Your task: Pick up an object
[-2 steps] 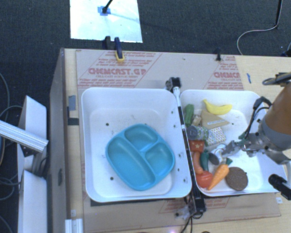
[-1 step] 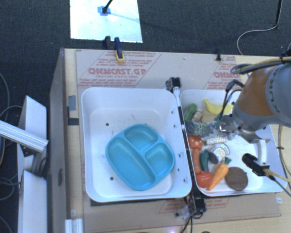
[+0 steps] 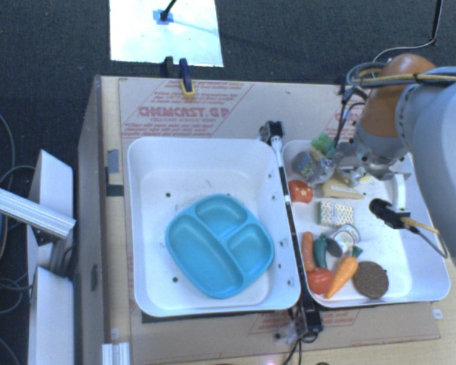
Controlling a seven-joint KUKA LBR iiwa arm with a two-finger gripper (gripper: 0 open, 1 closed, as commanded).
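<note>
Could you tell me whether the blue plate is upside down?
Right side up: the blue plastic divided plate shows its three compartments facing upward.

We see the pickables crowded in the R bin (image 3: 412,268). Red tomato (image 3: 299,192) sits at approx 10 o'clock by the L wall. Yellow cheese wedge (image 3: 340,191) lies flat twd 12, w/ a pale green-patterned block (image 3: 335,213) just at its 6. Silver tin (image 3: 340,239) lies near centre. At 7 o'clock an orange-red stick (image 3: 308,250), a dark green piece (image 3: 320,251) and a red pepper (image 3: 318,280) are bunched tight. Carrot (image 3: 342,275) slants at 6, w/ a brown disc (image 3: 371,278) flat at its 3.
</note>
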